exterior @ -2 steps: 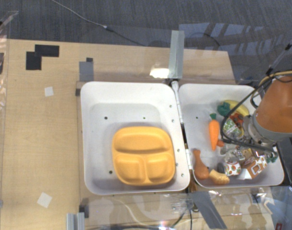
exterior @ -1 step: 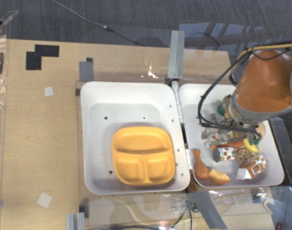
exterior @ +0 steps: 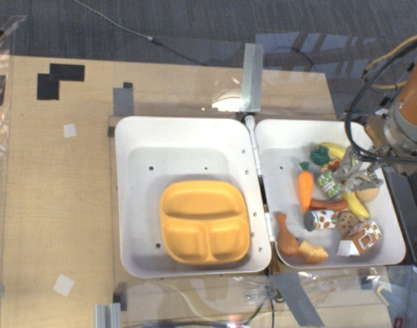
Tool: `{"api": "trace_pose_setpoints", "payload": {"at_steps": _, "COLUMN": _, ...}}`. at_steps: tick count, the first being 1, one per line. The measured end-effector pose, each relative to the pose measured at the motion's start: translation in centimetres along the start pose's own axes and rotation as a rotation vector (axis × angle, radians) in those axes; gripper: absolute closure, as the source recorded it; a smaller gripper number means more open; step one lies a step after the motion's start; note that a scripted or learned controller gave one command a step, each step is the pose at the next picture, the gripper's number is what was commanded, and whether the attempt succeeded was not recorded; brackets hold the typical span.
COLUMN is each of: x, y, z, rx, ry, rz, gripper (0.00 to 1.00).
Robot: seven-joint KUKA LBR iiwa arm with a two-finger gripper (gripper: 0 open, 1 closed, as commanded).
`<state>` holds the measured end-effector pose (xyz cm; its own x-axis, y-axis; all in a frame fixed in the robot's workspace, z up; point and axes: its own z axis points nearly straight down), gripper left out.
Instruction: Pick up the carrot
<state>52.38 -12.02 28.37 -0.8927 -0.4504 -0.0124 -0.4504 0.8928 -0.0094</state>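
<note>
Where the counter (exterior: 51, 203) comes nearest the camera, two white bins sit side by side on it.

Left bin (exterior: 137, 183): one yellow divided tray (exterior: 205, 221), lying in its near half.

Right bin (exterior: 280, 142), near edge first:
- chicken leg (exterior: 285, 238), brown, just beside a small yellow-orange piece (exterior: 313, 253) at the near rim.
- small house-shaped box (exterior: 362, 238), brown and white, near the bin's near right corner.
- cookie (exterior: 345, 221), just beside the box.
- small can (exterior: 320, 219), lying on its side, left of the cookie.
- carrot (exterior: 305, 190), orange with a green top, lying lengthwise toward the bin's middle left, apart from the tool and with nothing gripping it.
- banana (exterior: 357, 205), yellow, right of the carrot, below the tool.
- green packet (exterior: 328, 183), between carrot and tool.
- dark green item (exterior: 320, 156) and a yellow piece (exterior: 333, 150), toward the far side.

Tool (exterior: 355, 173): low over the right bin's right half, among the clutter beside the banana; how far it is open, and whether it has hold of anything, cannot be told. Arm (exterior: 407, 115), grey with an orange band, enters from the right.
</note>
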Motion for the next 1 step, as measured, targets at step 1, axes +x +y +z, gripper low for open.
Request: {"api": "trace_pose_setpoints", "payload": {"at_steps": 1, "x": -3.67, "y": 5.94, "z": 8.38, "rx": -0.009, "ry": 0.008, "rz": 0.280, "gripper": 1.00}}
